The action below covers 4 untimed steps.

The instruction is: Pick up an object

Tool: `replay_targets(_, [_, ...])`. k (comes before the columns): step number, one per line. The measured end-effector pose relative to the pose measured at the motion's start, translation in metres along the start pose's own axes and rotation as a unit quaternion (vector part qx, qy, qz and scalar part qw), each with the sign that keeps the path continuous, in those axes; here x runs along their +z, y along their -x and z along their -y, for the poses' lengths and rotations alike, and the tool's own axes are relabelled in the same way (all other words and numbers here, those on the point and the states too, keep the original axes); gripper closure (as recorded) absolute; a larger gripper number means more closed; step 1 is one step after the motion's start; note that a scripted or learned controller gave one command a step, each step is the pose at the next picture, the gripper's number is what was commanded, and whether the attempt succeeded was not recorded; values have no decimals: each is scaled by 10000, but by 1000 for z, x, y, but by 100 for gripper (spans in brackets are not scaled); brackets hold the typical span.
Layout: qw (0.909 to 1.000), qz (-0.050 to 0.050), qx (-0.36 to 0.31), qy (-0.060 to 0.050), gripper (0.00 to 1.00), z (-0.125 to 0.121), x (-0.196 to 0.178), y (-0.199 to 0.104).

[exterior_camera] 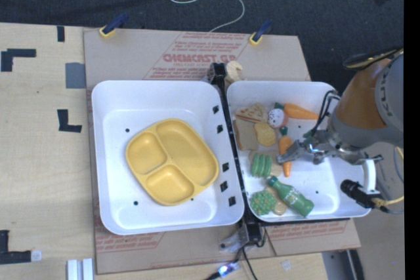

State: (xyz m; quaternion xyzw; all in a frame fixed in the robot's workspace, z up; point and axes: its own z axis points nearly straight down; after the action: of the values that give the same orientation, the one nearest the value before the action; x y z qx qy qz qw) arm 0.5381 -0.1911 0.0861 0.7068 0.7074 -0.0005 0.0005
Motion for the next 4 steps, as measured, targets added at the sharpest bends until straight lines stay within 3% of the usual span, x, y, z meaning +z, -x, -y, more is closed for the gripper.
replay_targets(1, [10000, -22, -5, 5, 100, -1, -11, -2])
replay_targets(2, [10000, -2, -2, 14, 100, 6, -69, -6])
replay_targets(3, [10000, 1, -5, 18, 100, -4, -117, -7])
replay_targets(4, [10000, -4, -2, 6, 100, -5, -140, -7])
